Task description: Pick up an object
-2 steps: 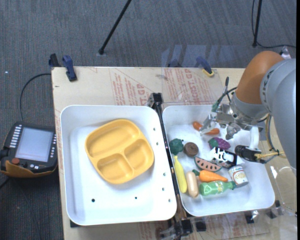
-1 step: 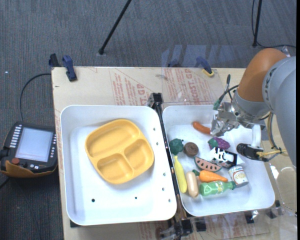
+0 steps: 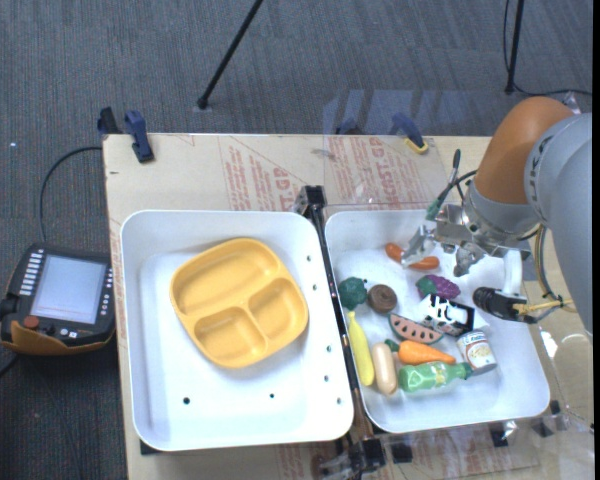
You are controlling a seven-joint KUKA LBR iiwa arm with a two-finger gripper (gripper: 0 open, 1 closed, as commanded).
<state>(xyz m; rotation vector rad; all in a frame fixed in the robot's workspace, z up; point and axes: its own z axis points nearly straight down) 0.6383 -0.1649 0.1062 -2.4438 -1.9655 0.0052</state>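
Claw [image 3: 442, 252] hung with fingers spread, nothing between them, low over the right bin [image 3: 520, 393] beside a small orange carrot [image 3: 422, 263], so closing on it seemingly came next.

A single fixed camera looked down at a slant from above the front of the plywood-topped desk [image 3: 230, 163], far enough off to take in both shallow white plastic bins [image 3: 145, 368] and dark carpet beyond. The grey, orange-banded arm [image 3: 540, 168] entered from the right.
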